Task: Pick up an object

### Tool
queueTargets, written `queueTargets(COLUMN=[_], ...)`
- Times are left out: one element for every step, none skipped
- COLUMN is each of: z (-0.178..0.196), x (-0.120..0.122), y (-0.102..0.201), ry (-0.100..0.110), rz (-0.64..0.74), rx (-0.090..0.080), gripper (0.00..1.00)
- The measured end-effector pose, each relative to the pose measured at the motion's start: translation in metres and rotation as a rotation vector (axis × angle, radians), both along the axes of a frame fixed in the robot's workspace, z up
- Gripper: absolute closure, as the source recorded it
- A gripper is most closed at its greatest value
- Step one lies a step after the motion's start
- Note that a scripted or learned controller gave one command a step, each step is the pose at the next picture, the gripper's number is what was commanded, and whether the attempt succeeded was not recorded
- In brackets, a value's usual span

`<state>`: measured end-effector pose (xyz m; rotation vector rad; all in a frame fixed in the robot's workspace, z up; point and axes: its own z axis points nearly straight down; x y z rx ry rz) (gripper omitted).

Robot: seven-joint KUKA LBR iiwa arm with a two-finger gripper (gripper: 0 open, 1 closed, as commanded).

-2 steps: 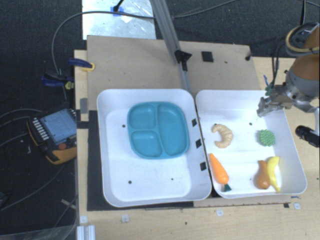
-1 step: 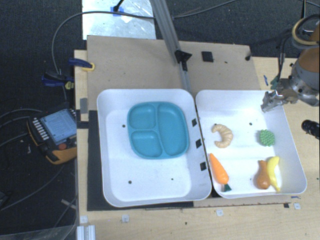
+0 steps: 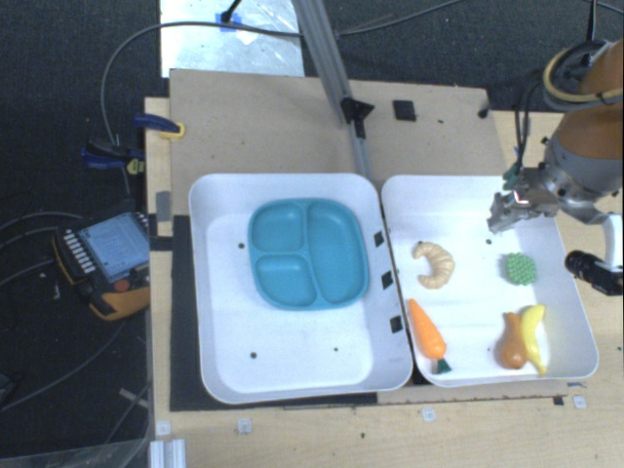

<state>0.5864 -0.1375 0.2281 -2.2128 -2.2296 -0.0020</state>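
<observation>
The gripper (image 3: 509,206), its opening too small to tell, hangs above the right bin (image 3: 458,188) near its far edge, well placed for the green ball (image 3: 521,268) just beside, with croissant (image 3: 435,263), carrot (image 3: 426,331) and banana (image 3: 533,337) farther out as spare candidates.

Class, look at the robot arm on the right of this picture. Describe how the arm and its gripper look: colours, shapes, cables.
The arm is chunky and rounded, grey with an orange band above the wrist. Black cables run down beside it. Its gripper is a small, angular piece of grey metal at the arm's end, above the right bin.
</observation>
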Motion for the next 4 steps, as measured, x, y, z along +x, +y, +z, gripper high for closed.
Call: queueTargets(z=[-0.003, -0.007, -0.016, -0.007], x=[-0.013, -0.032, -0.047, -0.058], y=[0.041, 0.101, 0.151, 0.193], ry=[0.001, 0.002, 0.002, 0.0], rz=[0.001, 0.003, 0.002, 0.002], rx=[0.0, 0.001, 0.001, 0.001], gripper=[1.0, 1.0, 1.0, 1.0])
